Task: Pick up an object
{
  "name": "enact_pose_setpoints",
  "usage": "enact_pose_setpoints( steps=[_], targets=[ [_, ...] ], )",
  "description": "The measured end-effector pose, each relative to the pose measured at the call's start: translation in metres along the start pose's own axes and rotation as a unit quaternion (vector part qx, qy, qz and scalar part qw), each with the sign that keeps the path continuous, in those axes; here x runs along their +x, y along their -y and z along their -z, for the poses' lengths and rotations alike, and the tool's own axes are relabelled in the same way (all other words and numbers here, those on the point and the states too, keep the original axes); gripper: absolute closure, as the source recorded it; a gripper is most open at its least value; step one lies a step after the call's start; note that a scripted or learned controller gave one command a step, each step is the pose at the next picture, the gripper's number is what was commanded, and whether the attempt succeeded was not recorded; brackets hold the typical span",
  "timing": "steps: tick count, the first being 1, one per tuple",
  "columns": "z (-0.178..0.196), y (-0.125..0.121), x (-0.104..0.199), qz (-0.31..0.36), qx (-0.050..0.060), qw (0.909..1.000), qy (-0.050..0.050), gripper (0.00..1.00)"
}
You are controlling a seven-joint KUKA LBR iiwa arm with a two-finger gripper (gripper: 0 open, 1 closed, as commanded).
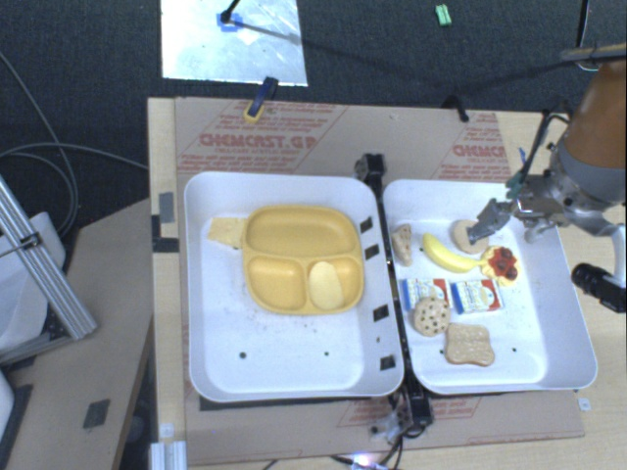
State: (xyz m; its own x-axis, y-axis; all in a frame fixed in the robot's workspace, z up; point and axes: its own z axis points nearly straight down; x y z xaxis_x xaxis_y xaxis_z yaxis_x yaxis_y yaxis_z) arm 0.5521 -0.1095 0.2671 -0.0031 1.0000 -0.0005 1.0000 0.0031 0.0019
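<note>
**A:** Where is the arm?

**B:** It reaches in from the right, and its pincer (480, 231) hangs low over the right bin (563, 355), right at a round tan biscuit (462, 235) near the bin's back half.

**A:** Is it grasping the biscuit?

**B:** I cannot tell. The tip overlaps the biscuit's right edge, but the view is too small to show how the pincer stands.

**A:** What else lies in that bin?

**B:** A banana (449, 256) just in front of the biscuit, a red toy (503, 260) to its right, a small bread piece (402, 243) by the left wall, a blue-and-white carton (470, 294), a chip cookie (429, 315), and a slice of toast (468, 345) nearest the front.

**A:** And the left bin (211, 360)?

**B:** A yellow divided tray (294, 231) with an oval piece (326, 284) in one compartment, and a flat cracker (226, 230) touching its left edge. Both bins sit on the cardboard-covered tabletop (323, 135).
</note>
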Motion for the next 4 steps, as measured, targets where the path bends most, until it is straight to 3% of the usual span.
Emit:
enact_pose_setpoints(
  steps=[1,2,3,4],
  targets=[
    [-0.169,-0.071,0.019,0.002,0.001,1.0000,0.000,0.00],
    [-0.150,-0.071,0.017,0.000,-0.002,1.0000,0.000,1.00],
    [-0.150,-0.071,0.017,0.000,-0.001,1.0000,0.000,0.00],
    [-0.180,-0.069,-0.025,-0.001,-0.002,1.0000,0.000,0.00]
  ],
)
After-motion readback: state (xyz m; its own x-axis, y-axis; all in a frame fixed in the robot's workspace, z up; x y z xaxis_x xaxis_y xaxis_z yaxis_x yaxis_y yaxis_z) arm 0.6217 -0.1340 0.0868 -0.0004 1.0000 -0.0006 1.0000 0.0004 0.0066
